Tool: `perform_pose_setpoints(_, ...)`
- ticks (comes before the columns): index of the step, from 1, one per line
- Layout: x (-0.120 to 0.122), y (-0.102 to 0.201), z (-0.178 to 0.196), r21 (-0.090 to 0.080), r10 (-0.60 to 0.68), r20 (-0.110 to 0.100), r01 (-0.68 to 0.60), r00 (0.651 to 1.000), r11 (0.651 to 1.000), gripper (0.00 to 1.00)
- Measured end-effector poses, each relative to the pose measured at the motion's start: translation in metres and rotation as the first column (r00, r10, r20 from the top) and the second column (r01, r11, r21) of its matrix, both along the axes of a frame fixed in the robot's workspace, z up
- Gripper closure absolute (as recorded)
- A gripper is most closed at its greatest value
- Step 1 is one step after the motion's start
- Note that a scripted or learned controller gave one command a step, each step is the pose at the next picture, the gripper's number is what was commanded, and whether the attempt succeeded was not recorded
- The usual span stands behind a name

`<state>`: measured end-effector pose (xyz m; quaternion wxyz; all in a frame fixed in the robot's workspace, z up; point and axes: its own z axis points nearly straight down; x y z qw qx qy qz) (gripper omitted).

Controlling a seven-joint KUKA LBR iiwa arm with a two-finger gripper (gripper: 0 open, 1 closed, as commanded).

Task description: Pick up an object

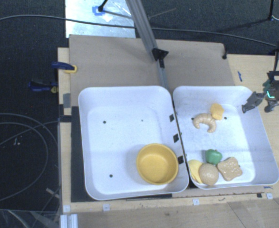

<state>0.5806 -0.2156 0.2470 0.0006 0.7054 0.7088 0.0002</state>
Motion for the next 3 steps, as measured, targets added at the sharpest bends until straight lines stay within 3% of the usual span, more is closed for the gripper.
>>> perform_pose_setpoints(1,0.0,0.0,0.001,0.0,0.0,0.001,0.0,1.0,1.0,0.0)
perform_pose_setpoints(3,-0.007,0.004,-0.122,0.001,-0.004,-0.005,0.004,1.0,1.0,0.0)
